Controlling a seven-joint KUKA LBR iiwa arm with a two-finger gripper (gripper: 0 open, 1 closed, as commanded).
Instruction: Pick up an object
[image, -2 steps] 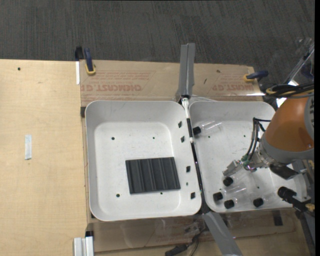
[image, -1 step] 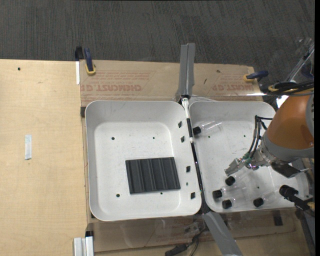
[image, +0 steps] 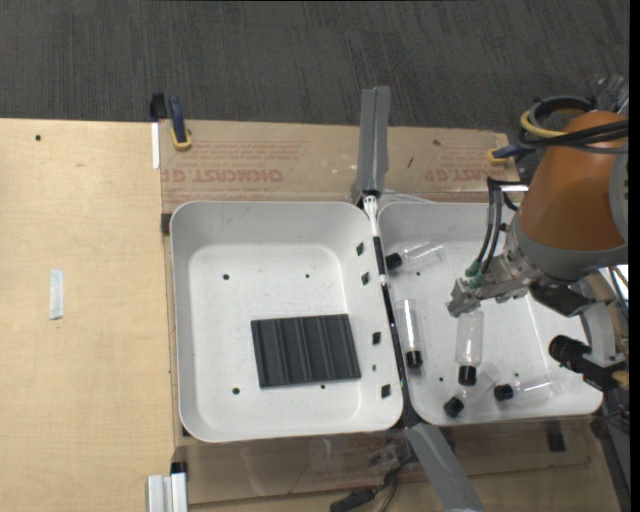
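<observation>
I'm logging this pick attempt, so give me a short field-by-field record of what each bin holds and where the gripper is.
left bin: one dark ribbed panel, lying flat
right bin: several clear tubes with black caps, scattered
gripper: above the right bin, over a tube's upper end
holding: nothing visibly between the fingers

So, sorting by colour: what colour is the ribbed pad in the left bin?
Dark grey, nearly black, ribbed pad; seen in the camera view.
</observation>
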